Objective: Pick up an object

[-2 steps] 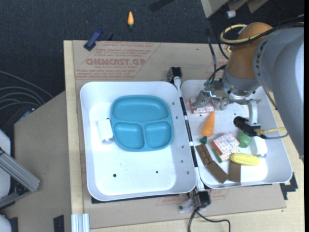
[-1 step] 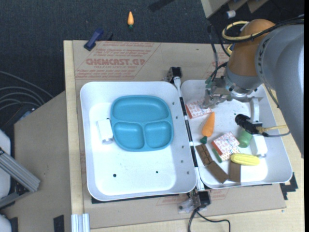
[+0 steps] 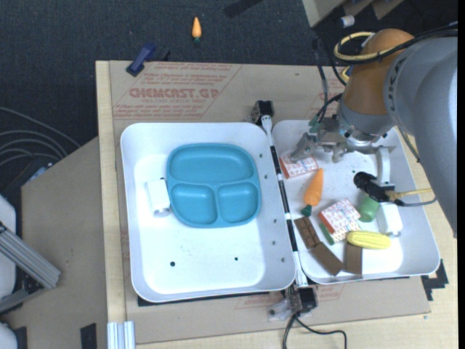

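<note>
Orange carrot [image 3: 314,187] lies near the right bin's [image 3: 414,257] left wall, below the gripper [image 3: 320,142]; whether the gripper is open cannot be told. Crowding neighbours, a red-patterned box [image 3: 298,166] and yellow corn [image 3: 368,239], could foul any grasp.

From my remote seat the feed is evenly and fairly brightly lit from overhead, so the two white bins [image 3: 138,217] glare a little and lose surface detail, while the dark carpet [image 3: 65,35] around the bench stays murky. Shadows are soft and short, pooling faintly under the blue tray [image 3: 211,184] and along the bin walls. The picture is low in resolution and slightly soft throughout, with the big grey arm [image 3: 429,100] at the right nearest the lens looking the blurriest.
</note>
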Robot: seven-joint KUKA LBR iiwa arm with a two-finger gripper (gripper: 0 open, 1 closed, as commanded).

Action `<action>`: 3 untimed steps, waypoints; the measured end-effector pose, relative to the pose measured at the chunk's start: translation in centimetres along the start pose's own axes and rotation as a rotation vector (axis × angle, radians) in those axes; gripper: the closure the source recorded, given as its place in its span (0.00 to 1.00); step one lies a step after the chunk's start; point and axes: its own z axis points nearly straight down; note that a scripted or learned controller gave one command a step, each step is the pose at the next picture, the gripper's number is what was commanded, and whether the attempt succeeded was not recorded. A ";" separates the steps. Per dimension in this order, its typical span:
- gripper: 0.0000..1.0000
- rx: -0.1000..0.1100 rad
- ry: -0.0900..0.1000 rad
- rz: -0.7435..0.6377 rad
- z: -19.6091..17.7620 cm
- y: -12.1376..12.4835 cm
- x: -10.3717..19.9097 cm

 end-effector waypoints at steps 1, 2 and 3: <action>0.00 -0.001 0.001 -0.001 1.0 2.3 -0.7; 1.00 -0.007 -0.001 -0.002 -0.1 2.5 -0.7; 0.00 -0.006 -0.001 -0.002 -0.1 2.5 -0.7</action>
